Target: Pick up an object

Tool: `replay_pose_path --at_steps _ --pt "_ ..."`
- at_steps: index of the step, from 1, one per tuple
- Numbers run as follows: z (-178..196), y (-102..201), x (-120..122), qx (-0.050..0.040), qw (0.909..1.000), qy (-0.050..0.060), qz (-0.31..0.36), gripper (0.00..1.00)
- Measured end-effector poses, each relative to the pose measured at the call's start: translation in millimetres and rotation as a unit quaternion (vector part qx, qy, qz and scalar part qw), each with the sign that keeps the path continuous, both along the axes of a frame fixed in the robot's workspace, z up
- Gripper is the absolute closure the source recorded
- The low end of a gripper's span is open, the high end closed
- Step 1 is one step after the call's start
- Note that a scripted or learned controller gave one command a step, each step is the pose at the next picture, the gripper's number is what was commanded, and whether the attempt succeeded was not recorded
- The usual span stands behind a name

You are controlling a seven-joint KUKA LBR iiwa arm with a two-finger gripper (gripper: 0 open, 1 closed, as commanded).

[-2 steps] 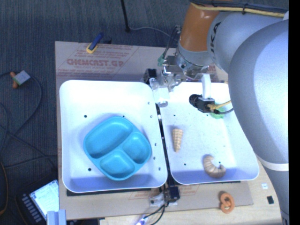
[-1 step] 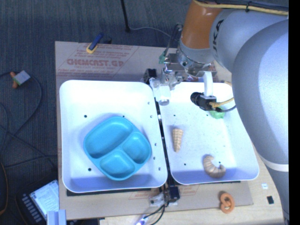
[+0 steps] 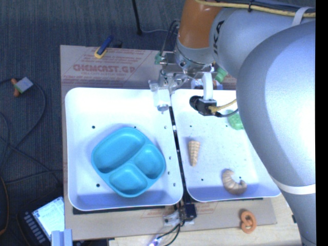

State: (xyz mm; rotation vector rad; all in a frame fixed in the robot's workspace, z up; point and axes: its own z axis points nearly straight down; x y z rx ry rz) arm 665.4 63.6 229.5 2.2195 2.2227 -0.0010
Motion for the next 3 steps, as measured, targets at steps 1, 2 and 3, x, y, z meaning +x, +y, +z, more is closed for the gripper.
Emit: replay_pose_path --at_steps 1,2,3 --pt "-12.9 32.4 -93.5 0.0002 1.0000 0.001 0.000 1.00" --pt "19.0 78.6 -10.0 -0.0002 1.0000 0.000 0.000 1.00" --pt "24.2 120.4 -80.6 0.0004 1.0000 0.001 0.000 1.00"
